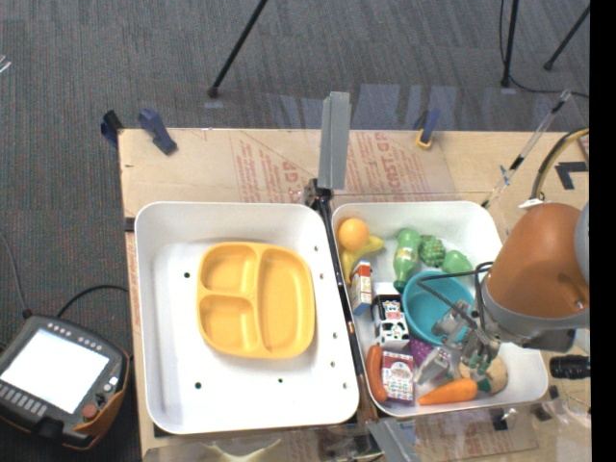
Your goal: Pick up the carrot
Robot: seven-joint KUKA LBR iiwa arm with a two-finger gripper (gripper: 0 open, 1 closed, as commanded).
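The carrot (449, 392) is lying flat near the front edge of the right bin (481, 215), beside a small carton (397, 374). The pincer (465, 351) is hovering just above it, near the blue bowl (430, 303); whether it is spread, I cannot tell. The approach seems to be underway, and the next move is calling for a short descent onto the carrot.

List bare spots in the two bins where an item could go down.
Left bin: bare white floor all around the yellow tray, widest along its left and front. Right bin: crowded throughout; the gripper hangs over the carrot at its front.
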